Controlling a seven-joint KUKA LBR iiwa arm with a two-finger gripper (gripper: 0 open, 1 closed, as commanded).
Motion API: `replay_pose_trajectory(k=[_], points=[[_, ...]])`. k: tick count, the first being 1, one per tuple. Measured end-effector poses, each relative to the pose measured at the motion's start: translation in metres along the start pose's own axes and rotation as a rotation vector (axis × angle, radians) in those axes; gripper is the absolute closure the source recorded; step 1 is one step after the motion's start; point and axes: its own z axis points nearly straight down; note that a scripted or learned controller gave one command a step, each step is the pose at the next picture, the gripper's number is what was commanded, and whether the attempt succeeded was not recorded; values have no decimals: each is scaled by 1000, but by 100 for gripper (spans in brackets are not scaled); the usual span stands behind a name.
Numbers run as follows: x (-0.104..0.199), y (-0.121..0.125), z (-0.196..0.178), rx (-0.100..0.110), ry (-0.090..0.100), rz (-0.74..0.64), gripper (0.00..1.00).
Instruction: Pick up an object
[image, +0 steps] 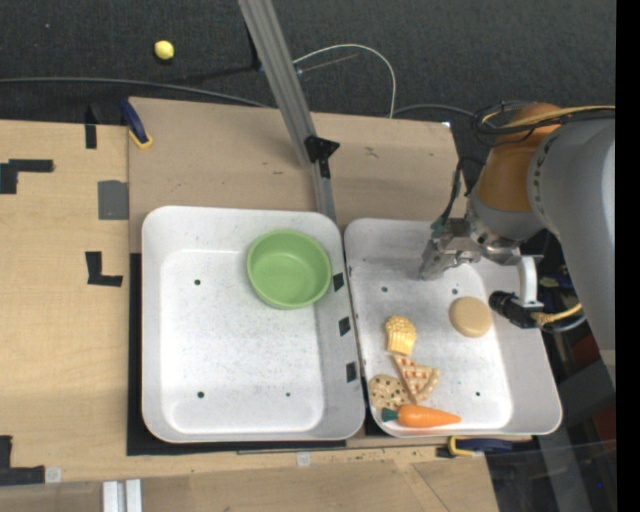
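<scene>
We see gripper (437, 262) over right bin (520, 395), toward its far edge, nothing between fingers; can't tell how wide. Round tan piece (470, 317) just nearside of gripper. Corn cob (401, 335), cracker (384, 390), carrot (429, 418) further toward near edge. Green bowl (289, 268) in left bin (180, 330).

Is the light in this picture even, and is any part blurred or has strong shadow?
Camera view: light is soft and even, without glare on the two white bins; the round green bowl casts little shadow; the grey two-finger gripper looks slightly soft, small food toys stay sharp.
</scene>
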Motion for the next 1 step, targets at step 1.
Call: replay_pose_trajectory(k=[1], points=[[1,2,-42,-5,0,2,100]])
